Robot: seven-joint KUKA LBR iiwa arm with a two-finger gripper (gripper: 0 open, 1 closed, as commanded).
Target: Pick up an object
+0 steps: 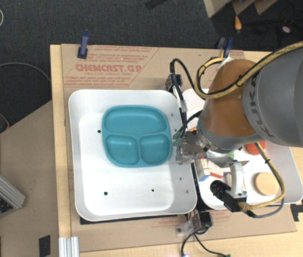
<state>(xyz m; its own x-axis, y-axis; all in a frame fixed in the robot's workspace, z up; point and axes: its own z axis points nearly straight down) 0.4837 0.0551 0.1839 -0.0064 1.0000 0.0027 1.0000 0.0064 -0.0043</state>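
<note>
A teal plate (137, 135) with three compartments lies flat in the left bin (89, 165), toward its back right. The arm's orange band (226, 103) and grey wrist hang low over the right bin (296, 183) and hide most of it. What shows of my gripper (187, 148) is grey metal at the wall shared by the two bins, just right of the plate's right edge. Nothing is seen held. In the right bin a round tan disc (266, 183) lies at the front right, and a small orange-red thing (253, 148) peeks out beside the arm.
A small white and red item (211, 170) lies under the wrist. Black cables (179, 84) loop from the arm over the gap between the bins. Both bins sit on a brown cardboard sheet (108, 66). The left bin's floor has bare white room in front of the plate.
</note>
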